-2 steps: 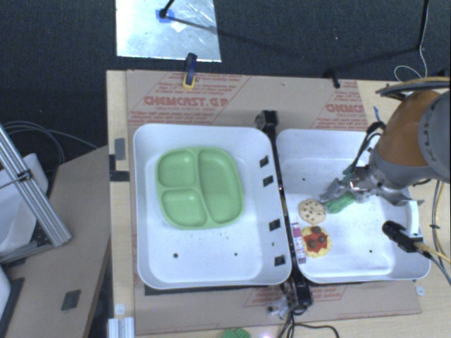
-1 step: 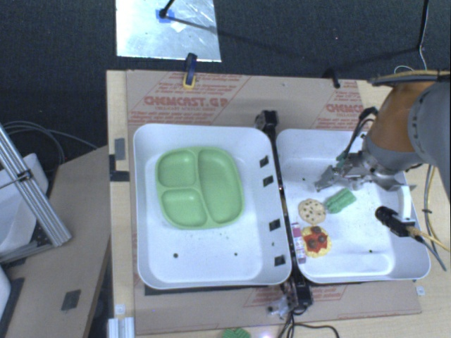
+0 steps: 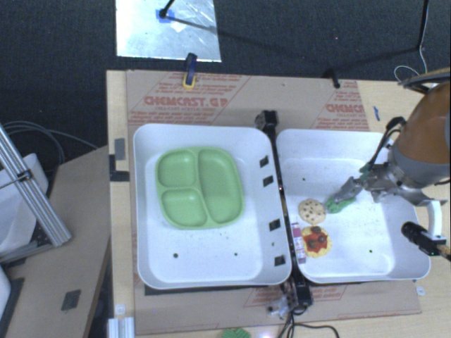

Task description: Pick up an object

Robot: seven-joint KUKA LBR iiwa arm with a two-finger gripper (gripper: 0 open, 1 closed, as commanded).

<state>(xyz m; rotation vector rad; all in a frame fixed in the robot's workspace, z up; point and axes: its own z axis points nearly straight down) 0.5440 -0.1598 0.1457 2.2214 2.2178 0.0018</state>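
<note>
Grasp step: the gripper (image 3: 337, 201) reached a green object (image 3: 338, 204) beside the cookie (image 3: 311, 210) in the right bin (image 3: 394, 263); jaws' state indiscernible. Next, probably, closing and lifting.

"CHEMCAST GP" on bench sheet (image 3: 184, 101)

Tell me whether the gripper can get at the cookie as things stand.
Probably yes. The cookie lies bare on the right bin floor, beside the pizza toy, with the gripper just beside it over a green object; nothing covers it.
</note>
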